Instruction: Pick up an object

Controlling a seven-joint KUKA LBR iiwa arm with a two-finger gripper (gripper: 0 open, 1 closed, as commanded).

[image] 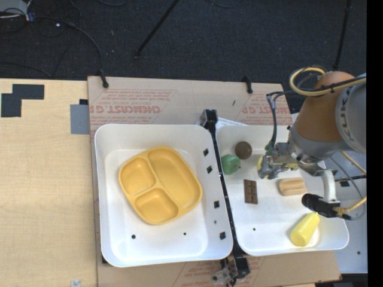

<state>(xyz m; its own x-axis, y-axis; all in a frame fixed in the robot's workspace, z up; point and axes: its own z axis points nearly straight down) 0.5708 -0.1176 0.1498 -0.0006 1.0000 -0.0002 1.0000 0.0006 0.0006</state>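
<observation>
Two white bins sit on a cardboard sheet (149,100) over a pale wooden bench (42,190), dark carpet (179,28) behind. The left bin (114,244) holds a yellow divided plate (159,185). The gripper (270,167) hovers low in the right bin (281,244), its grasp impossible to tell, near a brown ball (243,149), green object (230,164), brown block (251,191), wooden block (291,186) and yellow object (304,229)

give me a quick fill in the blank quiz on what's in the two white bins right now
1. The yellow three-compartment plastic plate lies in the ____ shallow white bin.
2. The flat dark brown rectangular block lies in the ____ shallow white bin.
3. The round object beside the green object is coloured ____.
4. The object nearest the right bin's bottom right corner is coloured ____.

Missing words: left; right; brown; yellow
</observation>
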